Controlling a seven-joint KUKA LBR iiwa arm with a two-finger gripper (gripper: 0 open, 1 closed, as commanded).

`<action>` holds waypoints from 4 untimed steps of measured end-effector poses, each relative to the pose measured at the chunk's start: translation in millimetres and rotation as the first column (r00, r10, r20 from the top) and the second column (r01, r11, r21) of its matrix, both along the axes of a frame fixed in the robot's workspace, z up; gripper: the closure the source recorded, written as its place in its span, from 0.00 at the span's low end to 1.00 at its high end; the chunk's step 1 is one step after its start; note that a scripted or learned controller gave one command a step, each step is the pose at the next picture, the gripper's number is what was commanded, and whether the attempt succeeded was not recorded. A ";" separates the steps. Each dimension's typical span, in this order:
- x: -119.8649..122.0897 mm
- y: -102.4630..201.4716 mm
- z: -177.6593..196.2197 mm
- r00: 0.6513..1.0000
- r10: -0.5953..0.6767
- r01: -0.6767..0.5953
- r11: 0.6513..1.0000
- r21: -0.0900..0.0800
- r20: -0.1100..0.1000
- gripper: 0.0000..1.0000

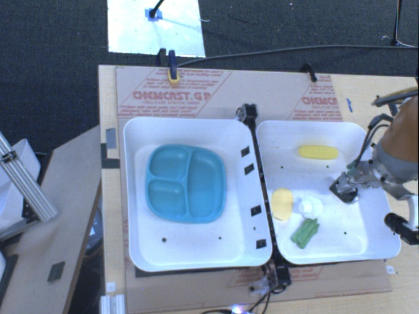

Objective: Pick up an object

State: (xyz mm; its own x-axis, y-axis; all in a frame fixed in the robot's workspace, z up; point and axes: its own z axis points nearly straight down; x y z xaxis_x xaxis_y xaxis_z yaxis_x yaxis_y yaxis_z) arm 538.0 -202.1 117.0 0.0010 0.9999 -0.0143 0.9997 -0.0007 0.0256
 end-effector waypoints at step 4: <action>19.7 59.7 146.2 1.000 0.011 -0.011 1.000 0.016 -0.022 1.00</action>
